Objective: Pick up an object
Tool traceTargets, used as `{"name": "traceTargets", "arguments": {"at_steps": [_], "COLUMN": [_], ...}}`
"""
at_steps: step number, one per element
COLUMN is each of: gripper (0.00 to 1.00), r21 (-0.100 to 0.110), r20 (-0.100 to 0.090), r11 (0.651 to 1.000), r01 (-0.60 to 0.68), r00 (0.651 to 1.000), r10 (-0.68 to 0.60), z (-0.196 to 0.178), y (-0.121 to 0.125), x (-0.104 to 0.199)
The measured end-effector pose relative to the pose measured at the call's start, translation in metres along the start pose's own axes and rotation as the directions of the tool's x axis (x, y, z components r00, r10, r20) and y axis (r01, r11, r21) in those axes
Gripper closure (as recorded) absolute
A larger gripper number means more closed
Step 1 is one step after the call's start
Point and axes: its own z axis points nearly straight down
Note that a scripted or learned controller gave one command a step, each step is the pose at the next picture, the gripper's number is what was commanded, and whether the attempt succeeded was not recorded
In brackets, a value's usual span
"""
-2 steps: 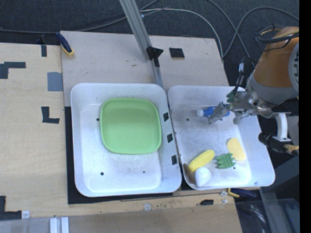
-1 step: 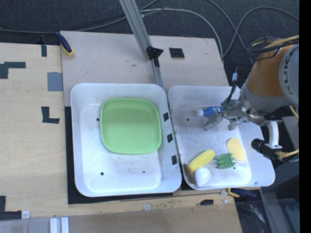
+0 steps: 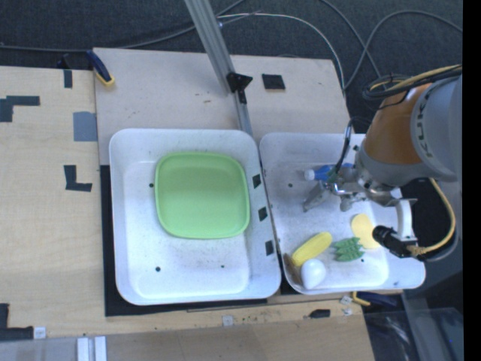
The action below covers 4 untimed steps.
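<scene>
The gripper point(image 3: 317, 195) hangs low over bare floor in the right bin point(image 3: 289, 156), its two fingers spread apart and holding nothing; the candidates, a yellow corn cob point(image 3: 311, 247), white ball point(image 3: 313, 274) and green toy point(image 3: 348, 250), lie near the bin's front edge, so any grasp needs a shift toward them; the left bin point(image 3: 131, 277) holds a green plate point(image 3: 201, 195).

No readable text, labels, brands or numbers on anything.
</scene>
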Motion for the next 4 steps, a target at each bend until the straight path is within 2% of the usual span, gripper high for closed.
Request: {"name": "traceTargets", "arguments": {"at_steps": [1, 2, 4], "gripper": [0.00, 1.00, 1.00], "r21": [-0.005, -0.008, -0.008], "r20": [0.001, 0.002, 0.001], "r11": [1.000, 1.000, 1.000], "r01": [0.000, -0.001, 0.000], "r00": [1.000, 1.000, 1.000], "r10": [0.000, 0.001, 0.000], "z": [0.039, 0.027, -0.080], "y": [0.000, 0.001, 0.006], "x": [0.000, -0.001, 0.011]}}
